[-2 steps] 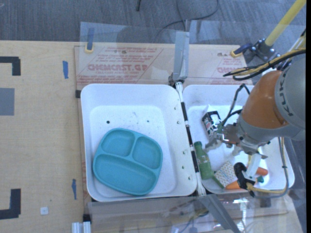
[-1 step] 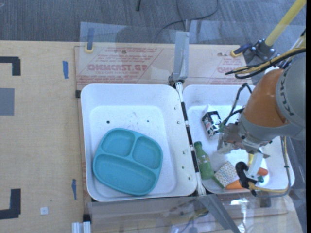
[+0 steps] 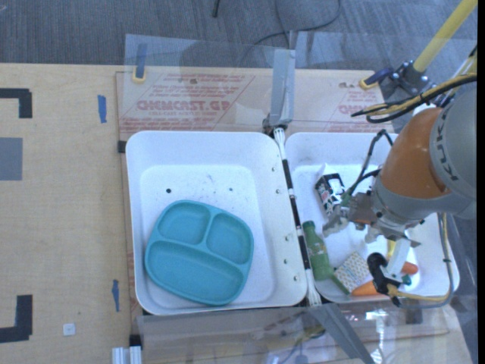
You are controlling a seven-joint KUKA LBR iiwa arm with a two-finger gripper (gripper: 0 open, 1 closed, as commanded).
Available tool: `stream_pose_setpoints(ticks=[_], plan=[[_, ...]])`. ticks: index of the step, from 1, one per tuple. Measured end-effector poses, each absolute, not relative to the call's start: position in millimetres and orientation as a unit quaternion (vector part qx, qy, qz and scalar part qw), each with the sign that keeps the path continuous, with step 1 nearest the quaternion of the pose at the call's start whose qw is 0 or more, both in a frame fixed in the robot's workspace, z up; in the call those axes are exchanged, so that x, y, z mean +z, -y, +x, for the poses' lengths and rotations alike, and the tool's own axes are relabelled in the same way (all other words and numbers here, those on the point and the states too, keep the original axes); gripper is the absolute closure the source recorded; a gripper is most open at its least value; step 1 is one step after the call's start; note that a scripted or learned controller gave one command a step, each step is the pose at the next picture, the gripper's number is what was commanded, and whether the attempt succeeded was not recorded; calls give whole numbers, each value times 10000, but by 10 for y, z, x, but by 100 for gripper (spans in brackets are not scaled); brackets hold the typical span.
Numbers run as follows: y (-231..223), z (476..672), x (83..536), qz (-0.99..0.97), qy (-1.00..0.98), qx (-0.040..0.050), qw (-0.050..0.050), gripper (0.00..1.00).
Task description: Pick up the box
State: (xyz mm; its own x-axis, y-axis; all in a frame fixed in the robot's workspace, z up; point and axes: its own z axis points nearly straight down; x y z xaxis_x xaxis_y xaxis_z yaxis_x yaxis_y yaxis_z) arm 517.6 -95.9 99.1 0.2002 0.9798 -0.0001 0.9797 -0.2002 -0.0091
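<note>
Tool [image 3: 339,220] half under the arm [image 3: 413,171]

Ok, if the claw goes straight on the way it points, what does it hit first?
Likely the claw meets the bare floor of the right bin, beside the box, though depth is unclear.

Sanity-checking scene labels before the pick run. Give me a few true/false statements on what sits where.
1. The teal divided plate lies in the view's left bin. True.
2. The green bottle lies on the plate. False: it lies in the right bin, along its left wall.
3. The gripper is over the right bin. True.
4. The black-and-white box sits in the left bin. False: it is in the right bin, close by the gripper.
</note>
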Motion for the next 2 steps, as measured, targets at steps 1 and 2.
stream_pose_setpoints(ticks=[1,2], plan=[[981,5175,1050,-7763,6303,44,51,100],[980,5175,1050,-7763,6304,44,52,0]])
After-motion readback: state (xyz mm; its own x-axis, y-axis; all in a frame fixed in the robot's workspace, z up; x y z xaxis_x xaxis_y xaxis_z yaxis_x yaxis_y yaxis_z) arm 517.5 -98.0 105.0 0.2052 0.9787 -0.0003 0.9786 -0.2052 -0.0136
